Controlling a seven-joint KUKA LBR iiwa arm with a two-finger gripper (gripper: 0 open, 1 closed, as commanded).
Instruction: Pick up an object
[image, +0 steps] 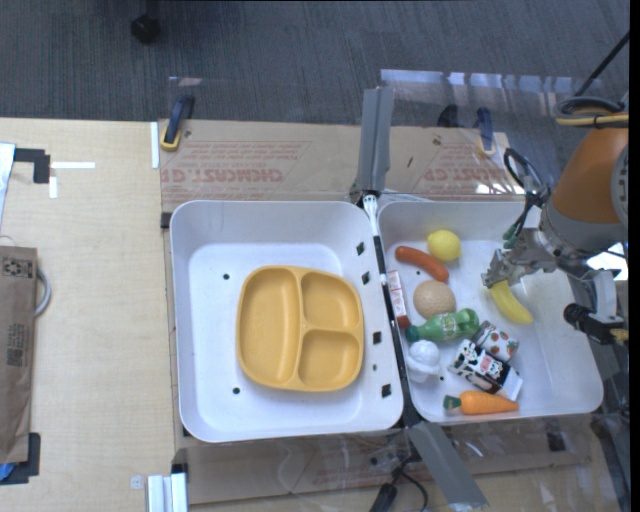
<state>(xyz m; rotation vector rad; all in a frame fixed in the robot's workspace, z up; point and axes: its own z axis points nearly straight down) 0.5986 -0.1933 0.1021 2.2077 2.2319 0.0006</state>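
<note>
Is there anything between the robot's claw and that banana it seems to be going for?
Nothing visible stands in the way. The gripper hangs right at the upper end of the banana in the right bin. The lemon, sausage and green bottle lie off to the side.

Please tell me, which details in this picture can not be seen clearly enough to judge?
- Gripper, camera view: too small and dark against the right bin to tell its finger state.
- Banana: its upper end is hidden under the gripper, so contact is unclear.
- Arm: cut off by the right edge.
- Cow-patterned carton: print too small to read.
</note>
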